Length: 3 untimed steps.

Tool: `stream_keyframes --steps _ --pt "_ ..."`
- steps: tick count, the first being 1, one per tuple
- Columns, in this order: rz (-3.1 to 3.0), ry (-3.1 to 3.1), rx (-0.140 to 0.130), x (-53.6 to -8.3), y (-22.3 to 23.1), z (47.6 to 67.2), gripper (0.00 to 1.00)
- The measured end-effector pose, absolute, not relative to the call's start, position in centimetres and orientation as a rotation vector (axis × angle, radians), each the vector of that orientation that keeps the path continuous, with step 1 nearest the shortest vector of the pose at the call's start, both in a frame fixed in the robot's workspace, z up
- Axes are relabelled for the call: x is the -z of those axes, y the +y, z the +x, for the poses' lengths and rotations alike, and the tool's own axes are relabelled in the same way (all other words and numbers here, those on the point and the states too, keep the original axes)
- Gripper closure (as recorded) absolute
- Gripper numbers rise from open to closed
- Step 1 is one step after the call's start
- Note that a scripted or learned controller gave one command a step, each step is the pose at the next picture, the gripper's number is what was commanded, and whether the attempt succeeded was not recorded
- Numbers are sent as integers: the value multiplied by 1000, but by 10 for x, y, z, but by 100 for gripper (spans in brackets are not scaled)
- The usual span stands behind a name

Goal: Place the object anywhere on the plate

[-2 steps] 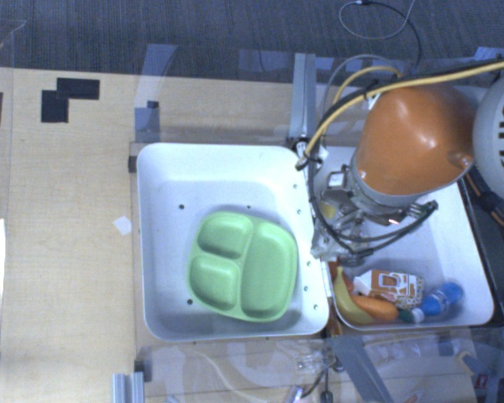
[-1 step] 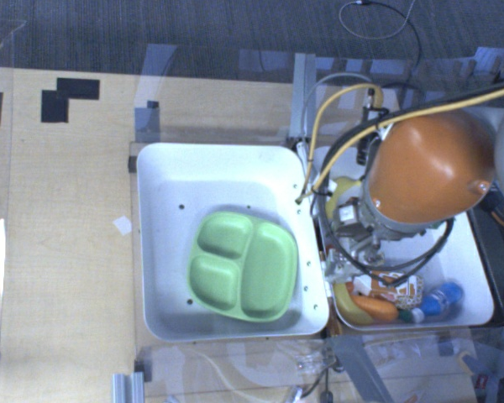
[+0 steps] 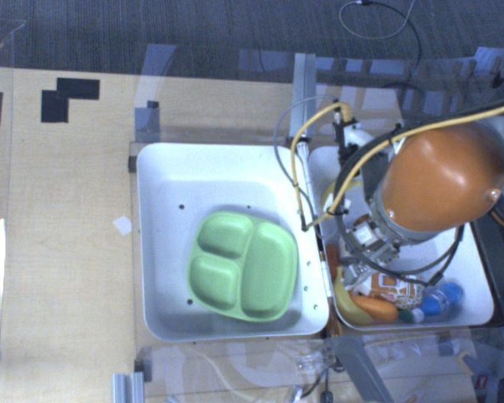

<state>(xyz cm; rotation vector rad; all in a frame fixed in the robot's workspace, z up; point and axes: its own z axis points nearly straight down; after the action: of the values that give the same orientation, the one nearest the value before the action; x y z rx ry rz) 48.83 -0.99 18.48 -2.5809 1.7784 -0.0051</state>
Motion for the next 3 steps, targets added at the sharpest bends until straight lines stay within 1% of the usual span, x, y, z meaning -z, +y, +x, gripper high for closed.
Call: stream_keyframes --steps 1,2,3 --pt "-2301 2123 11 -246 -47 489 100" --pt "-2294 2118 16 -257 -46 492 100" --pt "-2645 1687 1 -184 -12 488 100"
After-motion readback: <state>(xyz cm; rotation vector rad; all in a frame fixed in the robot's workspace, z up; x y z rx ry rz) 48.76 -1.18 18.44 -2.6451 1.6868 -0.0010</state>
